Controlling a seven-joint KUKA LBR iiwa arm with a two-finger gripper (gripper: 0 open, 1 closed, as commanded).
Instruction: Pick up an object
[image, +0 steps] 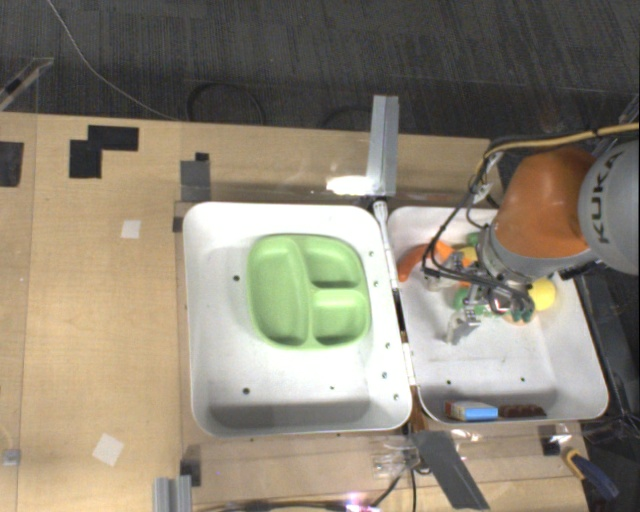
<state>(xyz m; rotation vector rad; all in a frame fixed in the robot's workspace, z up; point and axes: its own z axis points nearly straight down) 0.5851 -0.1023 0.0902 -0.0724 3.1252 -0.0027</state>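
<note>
My gripper (462, 322) hangs low over the middle of the right bin (570, 375), under the grey and orange wrist. Small objects crowd around it: an orange piece (410, 262) at the bin's left wall, a yellow ball (543, 293) to the gripper's right, and green bits (463, 297) partly hidden by the wrist and cables. A flat blue and brown item (487, 411) lies by the bin's front wall. I see nothing clearly gripped.
The left bin (215, 390) holds a light green divided plate (305, 290) at its centre. A metal post (384, 145) stands behind the wall between the bins. Black cables loop around the wrist above the small objects.
</note>
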